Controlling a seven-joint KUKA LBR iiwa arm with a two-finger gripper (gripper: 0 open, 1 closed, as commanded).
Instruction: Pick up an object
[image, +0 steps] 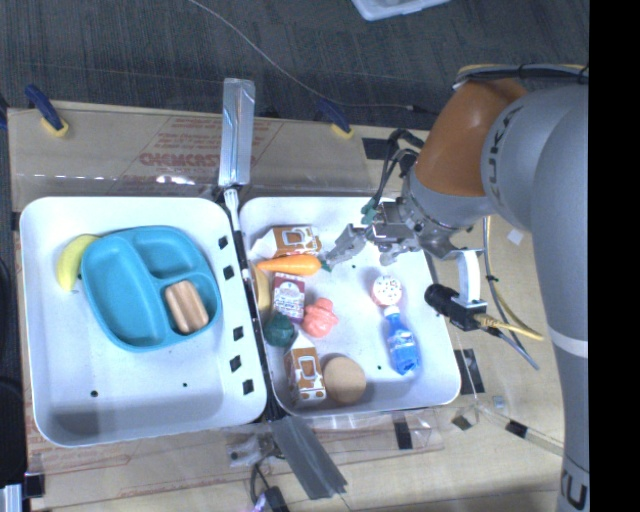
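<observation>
Overhead, pincer (345, 246) spread, unladen, above carrot (290, 266), near right bin's (437, 375) back rim.

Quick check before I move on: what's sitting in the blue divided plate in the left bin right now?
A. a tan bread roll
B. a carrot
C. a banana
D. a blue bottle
A: a tan bread roll lies in the lower right compartment of the blue divided plate; the banana lies outside it, against its left rim.

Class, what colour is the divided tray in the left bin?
Blue tray, in the camera view.
</observation>
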